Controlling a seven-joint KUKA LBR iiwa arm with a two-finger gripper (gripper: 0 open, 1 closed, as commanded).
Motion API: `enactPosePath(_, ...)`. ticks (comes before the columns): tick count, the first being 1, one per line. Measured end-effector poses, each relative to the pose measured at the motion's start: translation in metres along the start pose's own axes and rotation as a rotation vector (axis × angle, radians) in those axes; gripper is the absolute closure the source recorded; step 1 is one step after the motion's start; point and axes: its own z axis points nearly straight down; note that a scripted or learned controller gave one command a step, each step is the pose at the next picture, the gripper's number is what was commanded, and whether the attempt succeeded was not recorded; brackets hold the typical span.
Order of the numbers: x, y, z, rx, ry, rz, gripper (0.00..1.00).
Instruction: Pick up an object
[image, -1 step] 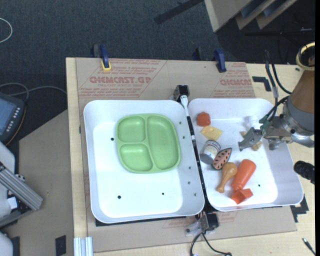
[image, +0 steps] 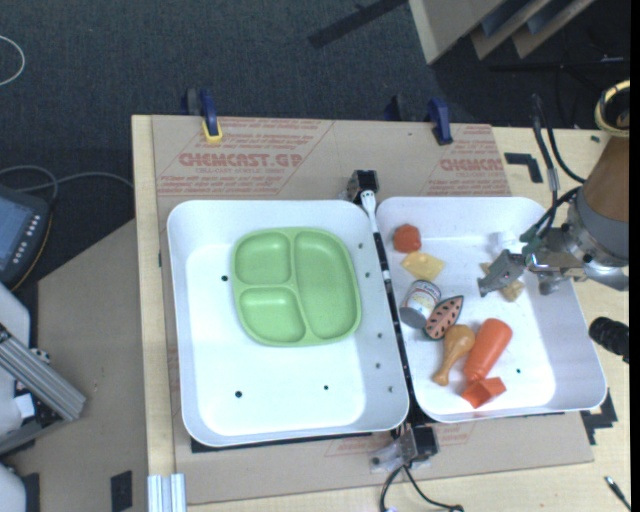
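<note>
The tabletop is a pale board, and the brown sheet under the bins carries red print reading "CHEMCAST G.P", partly repeated at the right. Two blue clamps pin the sheet's far edge.

The left white bin holds a light green divided plate with three compartments. The right white bin holds the small things.

The grey arm reaches in from the right and its gripper sits low over the right bin's middle, toward the far side. Whether the fingers are open or closed I cannot tell; something small and tan shows just beneath them, too blurred to name.

Left of the gripper and apart from it lie a yellow wedge and a round red piece. Nearer the camera lies an orange carrot-shaped toy with a red block at its lower end. Beside it rests a tan drumstick, then a slice with dark seeds and a small tin can lying close to the bin's left wall.
</note>
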Motion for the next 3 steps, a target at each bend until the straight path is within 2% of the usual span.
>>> enactPosePath(1,0.003,0.007,0.045,0.003,0.001,0.0,0.0)
enactPosePath(2,0.002,0.002,0.089,0.005,0.001,0.001,0.0)
enactPosePath(3,-0.001,0.005,0.126,-0.013,-0.007,0.0,0.0)
